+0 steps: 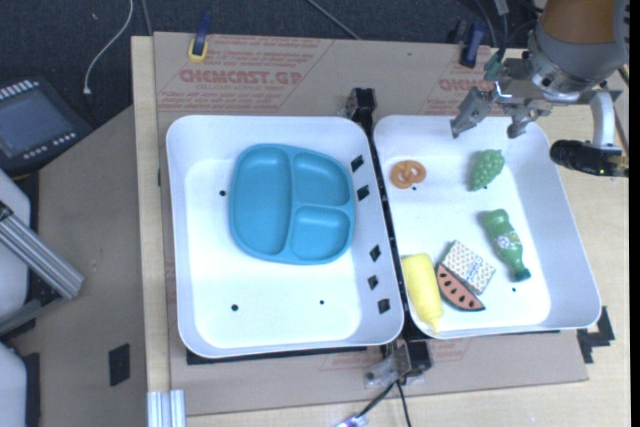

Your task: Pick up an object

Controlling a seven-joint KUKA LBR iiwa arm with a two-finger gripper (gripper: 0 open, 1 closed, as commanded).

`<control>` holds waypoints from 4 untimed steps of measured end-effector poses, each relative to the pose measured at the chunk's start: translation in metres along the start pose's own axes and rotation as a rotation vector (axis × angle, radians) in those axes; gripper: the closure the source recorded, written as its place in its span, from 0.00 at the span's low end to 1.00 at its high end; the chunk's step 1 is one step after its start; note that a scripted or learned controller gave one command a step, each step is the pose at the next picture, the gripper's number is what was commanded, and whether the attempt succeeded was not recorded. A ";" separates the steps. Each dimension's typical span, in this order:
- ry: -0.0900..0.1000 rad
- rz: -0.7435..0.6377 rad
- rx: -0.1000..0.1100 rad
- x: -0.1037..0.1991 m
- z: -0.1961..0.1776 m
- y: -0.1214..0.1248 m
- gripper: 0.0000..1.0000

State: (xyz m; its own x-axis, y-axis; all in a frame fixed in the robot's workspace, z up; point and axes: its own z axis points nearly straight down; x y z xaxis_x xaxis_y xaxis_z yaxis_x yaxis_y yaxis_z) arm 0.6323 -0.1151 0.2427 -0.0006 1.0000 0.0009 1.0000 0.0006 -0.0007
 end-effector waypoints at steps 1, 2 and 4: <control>0.000 0.001 0.005 -0.003 0.043 -0.002 0.00; 0.001 0.000 0.005 0.006 0.089 -0.002 0.00; 0.001 0.000 -0.002 0.007 0.129 0.009 1.00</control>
State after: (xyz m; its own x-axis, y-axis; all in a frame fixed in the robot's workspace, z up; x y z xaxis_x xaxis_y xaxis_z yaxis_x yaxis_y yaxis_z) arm 0.6415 -0.1076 0.1141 -0.0007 1.0000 0.0017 1.0000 0.0007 0.0010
